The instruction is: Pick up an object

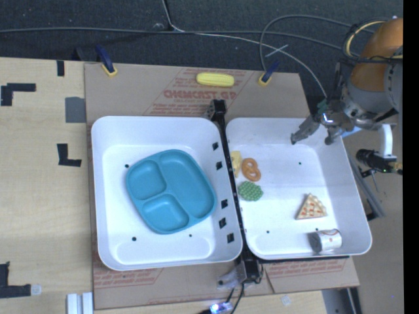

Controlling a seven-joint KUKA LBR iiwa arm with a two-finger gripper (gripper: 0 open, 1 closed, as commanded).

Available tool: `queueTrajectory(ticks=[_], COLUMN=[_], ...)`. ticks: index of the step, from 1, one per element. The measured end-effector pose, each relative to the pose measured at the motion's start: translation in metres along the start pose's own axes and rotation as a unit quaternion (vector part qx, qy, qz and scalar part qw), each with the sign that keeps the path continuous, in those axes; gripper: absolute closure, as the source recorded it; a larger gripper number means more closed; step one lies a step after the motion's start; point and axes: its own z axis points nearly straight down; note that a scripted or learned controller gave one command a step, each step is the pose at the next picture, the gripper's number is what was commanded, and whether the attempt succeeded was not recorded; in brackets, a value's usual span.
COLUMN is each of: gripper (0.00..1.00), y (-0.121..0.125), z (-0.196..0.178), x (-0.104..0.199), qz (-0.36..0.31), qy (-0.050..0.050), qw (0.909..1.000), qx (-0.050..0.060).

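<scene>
Two shallow white bins sit side by side on the counter, and the small things all lie in the right bin. Nearest the lower edge of the frame, at that bin's lower right corner, is a small grey and white cylinder, lying on its side; what it is I cannot quite make out. Just above it rests a pizza slice toy, flat on the bin floor and well apart from the rest. Along the bin's left wall, a green leafy piece lies just below an orange pretzel, and the pretzel touches a pale yellow piece at the divider.

The left bin holds a blue compartment plate, tilted a little, with three sections.

Higher in the frame, over the upper right corner of the right bin, hangs the gripper. The jaws are spread apart with nothing between them, apart from every object below. The grey arm with its orange band rises toward the upper right of the frame.

Farthest up, a yellow banana-shaped toy lies on the cardboard sheet, between two blue and yellow clamps.
</scene>
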Motion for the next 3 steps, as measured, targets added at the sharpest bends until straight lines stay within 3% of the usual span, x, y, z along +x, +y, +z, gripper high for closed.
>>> queueTrajectory(ticks=[2,3], gripper=[0.00,1.00], y=[-0.009,-0.007], z=[0.088,0.074], x=[-0.002,-0.003], qz=[-0.001,-0.001], qy=[-0.001,-0.003], qw=[1.0000,1.0000], qx=[-0.003,-0.005])
